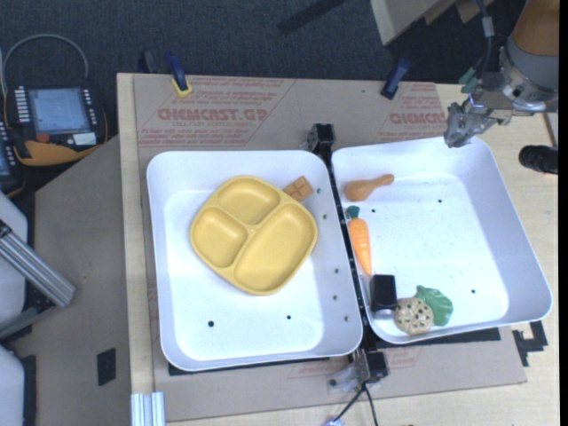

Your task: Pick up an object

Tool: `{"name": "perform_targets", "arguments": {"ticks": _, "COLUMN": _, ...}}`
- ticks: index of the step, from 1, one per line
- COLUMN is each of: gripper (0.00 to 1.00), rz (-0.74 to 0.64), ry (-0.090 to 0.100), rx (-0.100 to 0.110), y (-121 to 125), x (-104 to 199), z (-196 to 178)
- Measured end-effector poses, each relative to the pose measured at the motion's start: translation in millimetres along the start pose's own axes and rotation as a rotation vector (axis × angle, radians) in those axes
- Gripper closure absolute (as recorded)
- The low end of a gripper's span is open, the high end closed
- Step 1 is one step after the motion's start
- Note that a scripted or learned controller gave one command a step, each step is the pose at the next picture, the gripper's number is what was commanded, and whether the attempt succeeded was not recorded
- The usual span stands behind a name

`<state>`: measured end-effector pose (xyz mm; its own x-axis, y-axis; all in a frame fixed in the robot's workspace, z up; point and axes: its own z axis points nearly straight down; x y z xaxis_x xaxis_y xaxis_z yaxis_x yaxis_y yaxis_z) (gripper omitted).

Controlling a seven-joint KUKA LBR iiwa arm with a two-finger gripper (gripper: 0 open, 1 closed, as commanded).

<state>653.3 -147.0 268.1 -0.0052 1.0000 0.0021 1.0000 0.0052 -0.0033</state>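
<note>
My gripper (459,132) hangs over the far right corner of the right bin (497,238), with nothing seen between its fingers. In that bin lie a tan drumstick-shaped toy (367,186) near the far left, an orange carrot (359,244) along the left wall, a small black block (383,290), a round tan cookie (411,315) and a green leafy piece (437,303) near the front edge. All of them are well apart from the gripper.
The left bin (177,309) holds a yellow divided plate (255,233) with a small brown block (299,188) at its far edge. A control pendant (55,118) lies off the bench at the left. Blue clamps (178,74) hold the board's back edge.
</note>
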Motion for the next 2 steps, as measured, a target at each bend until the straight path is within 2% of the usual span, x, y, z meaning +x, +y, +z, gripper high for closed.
{"name": "perform_targets", "arguments": {"ticks": 2, "gripper": 1.0, "rz": -0.001, "ry": 0.001, "rx": -0.001, "y": -28.2, "x": 106.4, "z": -4.9}}
